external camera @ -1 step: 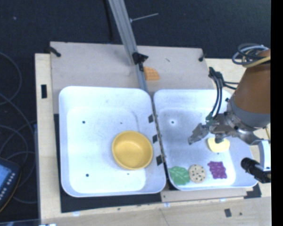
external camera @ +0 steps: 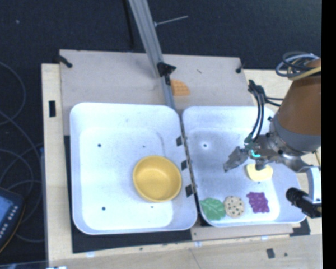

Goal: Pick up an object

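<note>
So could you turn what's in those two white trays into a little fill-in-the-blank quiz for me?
1. The yellow bowl sits in the ___ bin.
2. Along the right bin's near edge, the cookie lies between the green piece and the ___ piece.
3. The pale yellow piece lies right beside the ___.

Missing words: left; purple; gripper

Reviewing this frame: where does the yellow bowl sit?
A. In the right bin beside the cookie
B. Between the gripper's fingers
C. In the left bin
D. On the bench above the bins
C. The yellow bowl rests on the floor of the left bin, near its right wall.
</note>
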Controlling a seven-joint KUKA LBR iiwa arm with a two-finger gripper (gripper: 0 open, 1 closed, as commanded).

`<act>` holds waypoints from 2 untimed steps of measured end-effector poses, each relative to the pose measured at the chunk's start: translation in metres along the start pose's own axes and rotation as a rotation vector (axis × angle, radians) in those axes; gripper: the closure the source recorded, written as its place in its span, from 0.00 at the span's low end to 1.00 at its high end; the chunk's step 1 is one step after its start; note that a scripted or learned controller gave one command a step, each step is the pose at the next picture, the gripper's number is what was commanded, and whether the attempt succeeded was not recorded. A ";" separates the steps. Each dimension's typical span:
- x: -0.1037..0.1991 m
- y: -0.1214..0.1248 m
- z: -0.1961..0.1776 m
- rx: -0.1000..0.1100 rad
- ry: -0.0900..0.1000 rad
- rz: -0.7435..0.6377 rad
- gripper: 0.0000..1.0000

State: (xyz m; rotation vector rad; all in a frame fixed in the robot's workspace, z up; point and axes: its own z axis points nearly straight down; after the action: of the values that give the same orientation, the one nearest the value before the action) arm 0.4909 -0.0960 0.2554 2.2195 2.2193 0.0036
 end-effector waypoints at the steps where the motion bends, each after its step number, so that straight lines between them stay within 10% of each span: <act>1: 0.000 0.010 0.050 0.007 -0.001 0.001 0.00; 2: -0.004 0.007 0.113 0.009 0.000 0.001 0.00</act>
State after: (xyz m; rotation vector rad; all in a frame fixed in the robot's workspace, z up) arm 0.4980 -0.1002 0.1425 2.2249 2.2226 -0.0070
